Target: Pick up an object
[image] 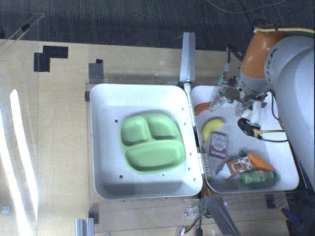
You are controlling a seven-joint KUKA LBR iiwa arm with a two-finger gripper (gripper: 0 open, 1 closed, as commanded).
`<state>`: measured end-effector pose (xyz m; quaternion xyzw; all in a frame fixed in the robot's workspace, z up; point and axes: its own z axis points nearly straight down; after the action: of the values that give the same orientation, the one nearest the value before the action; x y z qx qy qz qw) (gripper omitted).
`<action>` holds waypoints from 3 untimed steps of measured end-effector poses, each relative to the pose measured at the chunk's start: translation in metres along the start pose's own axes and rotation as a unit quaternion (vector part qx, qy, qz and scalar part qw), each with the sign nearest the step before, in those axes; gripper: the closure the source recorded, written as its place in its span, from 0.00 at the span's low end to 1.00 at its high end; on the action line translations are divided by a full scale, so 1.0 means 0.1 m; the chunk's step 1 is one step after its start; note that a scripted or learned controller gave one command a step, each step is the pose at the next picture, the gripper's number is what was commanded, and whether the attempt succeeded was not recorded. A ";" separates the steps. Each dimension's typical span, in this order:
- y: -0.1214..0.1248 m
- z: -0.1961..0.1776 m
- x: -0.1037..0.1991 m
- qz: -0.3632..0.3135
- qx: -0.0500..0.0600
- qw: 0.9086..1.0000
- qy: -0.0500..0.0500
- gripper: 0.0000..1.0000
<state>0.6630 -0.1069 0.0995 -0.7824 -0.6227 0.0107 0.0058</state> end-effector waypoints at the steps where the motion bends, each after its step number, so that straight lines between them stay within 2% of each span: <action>1: -0.53 0.12 0.09 0.005 -0.015 1.000 0.006 0.00; 2: -0.51 -0.01 0.11 0.005 -0.019 1.000 0.008 1.00; 3: -0.51 -0.01 0.11 0.005 -0.019 1.000 0.008 0.00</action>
<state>0.6154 -0.0847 0.1013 -0.7856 -0.6187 -0.0071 -0.0040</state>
